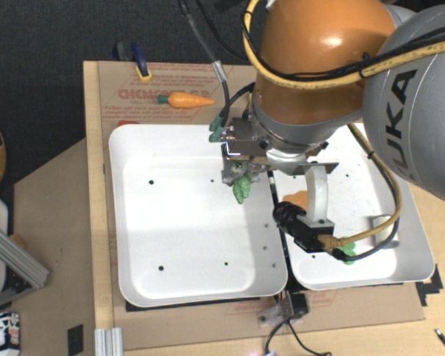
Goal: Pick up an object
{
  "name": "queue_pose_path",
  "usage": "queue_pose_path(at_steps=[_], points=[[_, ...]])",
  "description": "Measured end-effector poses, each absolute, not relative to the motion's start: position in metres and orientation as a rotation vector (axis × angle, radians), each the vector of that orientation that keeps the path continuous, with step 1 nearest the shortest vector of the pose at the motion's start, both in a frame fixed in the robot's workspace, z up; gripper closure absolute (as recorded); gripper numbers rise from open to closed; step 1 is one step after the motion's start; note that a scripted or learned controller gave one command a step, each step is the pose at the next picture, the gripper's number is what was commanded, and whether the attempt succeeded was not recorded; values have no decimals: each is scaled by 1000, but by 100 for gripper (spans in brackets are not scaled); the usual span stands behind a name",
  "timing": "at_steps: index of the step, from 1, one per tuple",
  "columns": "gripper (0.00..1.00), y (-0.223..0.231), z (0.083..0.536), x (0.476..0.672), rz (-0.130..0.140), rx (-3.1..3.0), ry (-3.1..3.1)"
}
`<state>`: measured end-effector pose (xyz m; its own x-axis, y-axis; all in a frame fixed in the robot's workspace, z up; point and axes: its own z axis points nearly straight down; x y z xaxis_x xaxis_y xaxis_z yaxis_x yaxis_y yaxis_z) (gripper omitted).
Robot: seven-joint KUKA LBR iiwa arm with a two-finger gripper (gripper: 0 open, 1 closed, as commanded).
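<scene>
Hand [241, 175] over left bin [185, 228], gripping green object [242, 190], toy carrot [187, 101] on tabletop [170, 80] behind

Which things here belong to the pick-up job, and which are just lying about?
Job: claw; green object at its tip; left bin; right bin; orange object in the right bin.
Lying about: toy carrot; blue clip; cardboard sheet.

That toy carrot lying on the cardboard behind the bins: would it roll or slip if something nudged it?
The carrot looks rounded and tapered, so a nudge would probably roll it in a curve. Its smooth, glossy-looking skin suggests light plastic, perhaps slippery to pinch.
</scene>
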<state>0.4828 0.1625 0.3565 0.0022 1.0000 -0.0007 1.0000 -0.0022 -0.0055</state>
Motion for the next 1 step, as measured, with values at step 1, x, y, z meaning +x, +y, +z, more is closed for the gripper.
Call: queue_pose_path(at_steps=[1], points=[[100,227,377,479,-5,-2217,-2227]])
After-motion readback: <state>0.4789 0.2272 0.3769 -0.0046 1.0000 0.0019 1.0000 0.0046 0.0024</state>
